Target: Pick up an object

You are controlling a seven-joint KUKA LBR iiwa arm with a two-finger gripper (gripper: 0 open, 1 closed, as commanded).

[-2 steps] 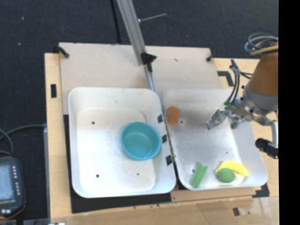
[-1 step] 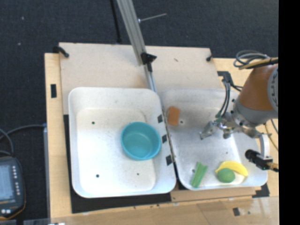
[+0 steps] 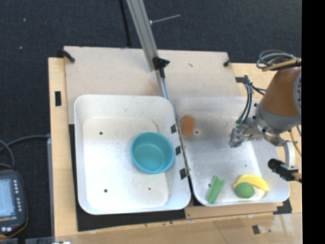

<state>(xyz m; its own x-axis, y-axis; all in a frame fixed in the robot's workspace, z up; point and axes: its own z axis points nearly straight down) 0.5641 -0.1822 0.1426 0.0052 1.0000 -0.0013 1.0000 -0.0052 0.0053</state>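
My gripper (image 3: 237,139) hangs over the right bin (image 3: 231,105), toward its far right part; whether it is released or clenched, I cannot tell at this angle. Nothing is visibly held. Taking the right bin as reference: an orange block (image 3: 188,125) lies near its left wall, well apart from my gripper. A green stick (image 3: 216,189) lies at its near edge. A yellow banana (image 3: 254,181) and a green ball (image 3: 245,190) sit touching in its near right corner. A blue bowl (image 3: 152,152) stands upright in the left bin (image 3: 96,111), just beside the shared wall.
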